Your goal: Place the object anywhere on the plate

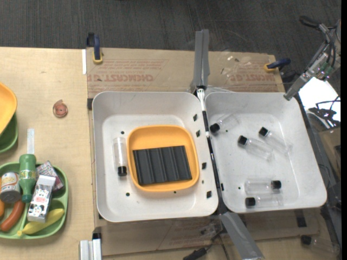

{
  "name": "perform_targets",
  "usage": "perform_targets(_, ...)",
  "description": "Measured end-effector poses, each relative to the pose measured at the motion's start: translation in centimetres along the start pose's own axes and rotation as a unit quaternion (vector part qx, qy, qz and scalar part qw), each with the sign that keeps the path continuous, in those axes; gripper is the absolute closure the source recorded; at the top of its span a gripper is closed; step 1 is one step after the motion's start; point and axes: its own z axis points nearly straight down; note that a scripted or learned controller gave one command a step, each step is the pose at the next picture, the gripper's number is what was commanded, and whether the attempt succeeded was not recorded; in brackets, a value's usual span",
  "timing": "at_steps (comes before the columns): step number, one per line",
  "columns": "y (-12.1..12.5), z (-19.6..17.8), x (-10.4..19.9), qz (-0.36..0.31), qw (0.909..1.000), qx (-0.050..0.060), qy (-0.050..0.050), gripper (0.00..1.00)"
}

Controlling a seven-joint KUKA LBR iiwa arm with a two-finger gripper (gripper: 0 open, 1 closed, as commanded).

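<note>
An orange square plate [162, 136] sits in the middle of the left white bin [103, 112]. A dark grey ridged block [162, 164] lies flat on the plate. Just left of the plate, a clear vial with a black cap [120, 155] lies on the bin floor, apart from the plate. The right white bin [303, 161] holds several clear vials with black caps, among them one near its left wall [223, 124], one in the middle [254, 147] and one at the front [263, 187].
A green tray of toy food [54, 221] and a yellow dish [5, 110] stand on the wooden table at the far left, with a small pink item [60, 109] nearby. Blue clamps [93, 43] [276, 65] hold the cardboard behind the bins. Cables and hardware [320, 64] crowd the upper right.
</note>
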Motion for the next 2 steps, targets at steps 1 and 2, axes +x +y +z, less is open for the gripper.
perform_targets(1, -3.7, -6.7, 2.7, -0.028, 0.9996, -0.001, -0.001, 0.0)
perform_targets(2, -5.4, -4.5, 4.1, -0.132, 0.9913, 0.0, 0.001, 0.0)
